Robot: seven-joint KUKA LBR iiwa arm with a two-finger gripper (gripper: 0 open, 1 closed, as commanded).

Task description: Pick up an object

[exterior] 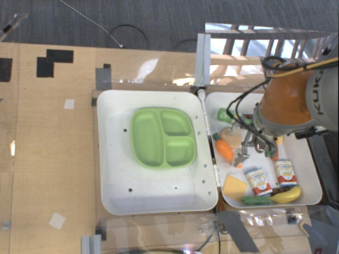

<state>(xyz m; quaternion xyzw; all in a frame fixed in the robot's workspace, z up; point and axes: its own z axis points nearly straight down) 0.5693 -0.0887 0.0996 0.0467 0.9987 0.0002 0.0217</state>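
Arm over rt bin (315,187), gripper (244,155) low beside carrot (225,151). Fingers: can't tell if open or shut, nothing seen between them. Same bin: 2 cans (258,181), cheese (235,185), banana (286,195). Left bin (114,194) has green plate (162,137).

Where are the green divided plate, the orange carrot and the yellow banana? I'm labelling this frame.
green divided plastic plate (162,137): camera view, on the ridge between its compartments.
orange toy carrot (224,151): camera view, mid-body.
yellow toy banana (286,195): camera view, middle of its curve.
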